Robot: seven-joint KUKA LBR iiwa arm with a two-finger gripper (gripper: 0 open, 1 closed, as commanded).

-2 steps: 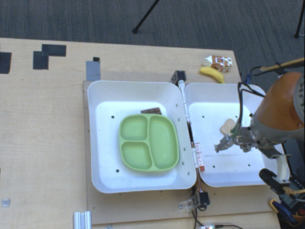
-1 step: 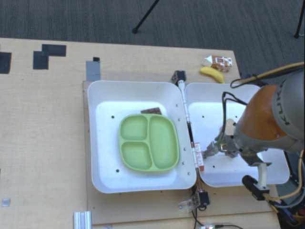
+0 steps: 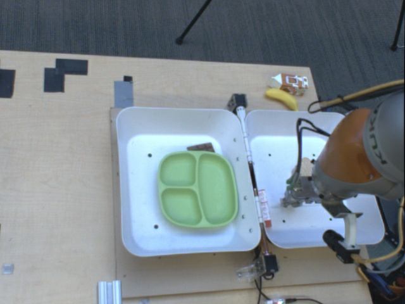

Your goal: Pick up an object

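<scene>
Hovering low in right bin (image 3: 278,230), gripper (image 3: 292,195) grip unreadable; green plate (image 3: 197,190) looks light, stiff, slick — best pinched at rim.

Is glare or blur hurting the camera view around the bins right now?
Camera view: the white left bin is overexposed, with a bright glow around the green divided plate; the right bin is bright too; the gripper is soft and partly hidden under the arm, so its jaws are hard to read.
</scene>
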